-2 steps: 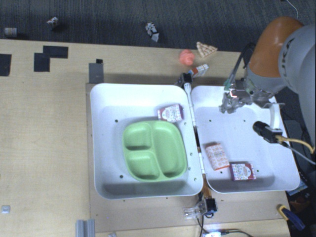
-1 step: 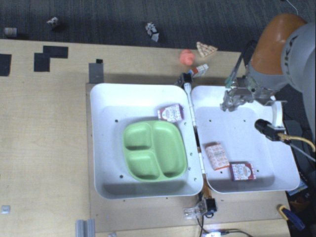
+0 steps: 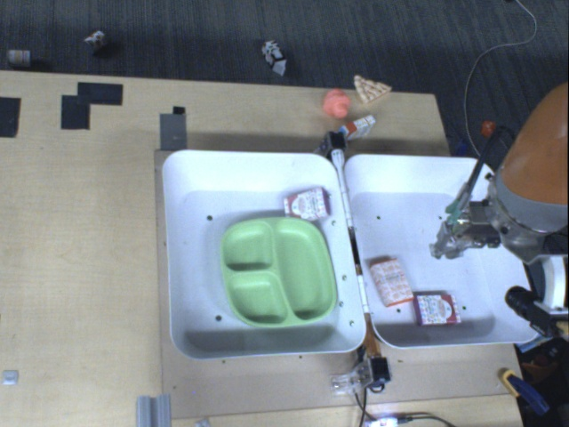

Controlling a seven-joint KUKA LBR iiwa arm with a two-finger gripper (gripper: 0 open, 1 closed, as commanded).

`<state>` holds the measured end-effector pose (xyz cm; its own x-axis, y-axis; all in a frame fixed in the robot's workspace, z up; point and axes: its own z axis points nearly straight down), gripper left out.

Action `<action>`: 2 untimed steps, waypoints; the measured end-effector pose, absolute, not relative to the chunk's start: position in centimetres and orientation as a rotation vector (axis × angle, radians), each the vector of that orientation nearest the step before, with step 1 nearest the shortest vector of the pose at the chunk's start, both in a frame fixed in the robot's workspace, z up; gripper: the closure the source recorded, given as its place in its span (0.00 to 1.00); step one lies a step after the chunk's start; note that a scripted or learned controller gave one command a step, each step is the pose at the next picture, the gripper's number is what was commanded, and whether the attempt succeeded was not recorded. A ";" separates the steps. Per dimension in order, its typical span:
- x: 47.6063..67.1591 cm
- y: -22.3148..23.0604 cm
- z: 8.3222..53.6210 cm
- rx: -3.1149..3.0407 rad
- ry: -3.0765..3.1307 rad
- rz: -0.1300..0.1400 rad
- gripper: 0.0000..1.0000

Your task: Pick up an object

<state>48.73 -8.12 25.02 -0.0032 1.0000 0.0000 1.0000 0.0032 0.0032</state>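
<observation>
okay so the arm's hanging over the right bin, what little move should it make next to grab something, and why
Probably ease the gripper left and toward the bin's near side, then lower it. It sits over bare floor of the right bin, while the closest item, the pale packet, lies off to that side, apart from the dark-edged packet.
</observation>
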 end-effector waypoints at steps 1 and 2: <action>50.0 -1.9 24.3 2.216 2.225 0.004 1.00; 48.7 -0.6 23.5 2.215 2.227 0.002 1.00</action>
